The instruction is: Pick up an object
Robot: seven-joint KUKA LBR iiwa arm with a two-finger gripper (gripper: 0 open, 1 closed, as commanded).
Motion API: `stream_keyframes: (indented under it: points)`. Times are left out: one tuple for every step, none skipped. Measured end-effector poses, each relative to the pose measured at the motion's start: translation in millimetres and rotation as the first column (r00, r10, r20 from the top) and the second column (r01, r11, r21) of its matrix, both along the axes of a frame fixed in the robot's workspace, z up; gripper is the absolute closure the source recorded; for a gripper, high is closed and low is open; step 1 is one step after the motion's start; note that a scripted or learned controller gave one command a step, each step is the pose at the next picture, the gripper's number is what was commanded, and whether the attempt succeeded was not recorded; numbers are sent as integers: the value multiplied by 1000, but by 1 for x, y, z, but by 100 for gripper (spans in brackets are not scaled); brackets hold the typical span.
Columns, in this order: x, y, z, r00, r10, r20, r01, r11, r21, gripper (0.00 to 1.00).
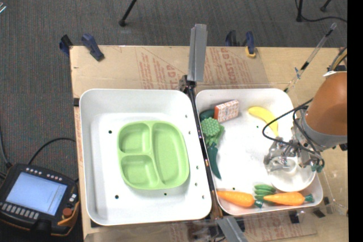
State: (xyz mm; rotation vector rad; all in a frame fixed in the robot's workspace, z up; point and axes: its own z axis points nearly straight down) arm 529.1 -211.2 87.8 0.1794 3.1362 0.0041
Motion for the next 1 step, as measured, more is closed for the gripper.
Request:
stream_keyframes:
  points:
    - [107, 1, 1, 989, 147, 5, -147, 989, -2, 100]
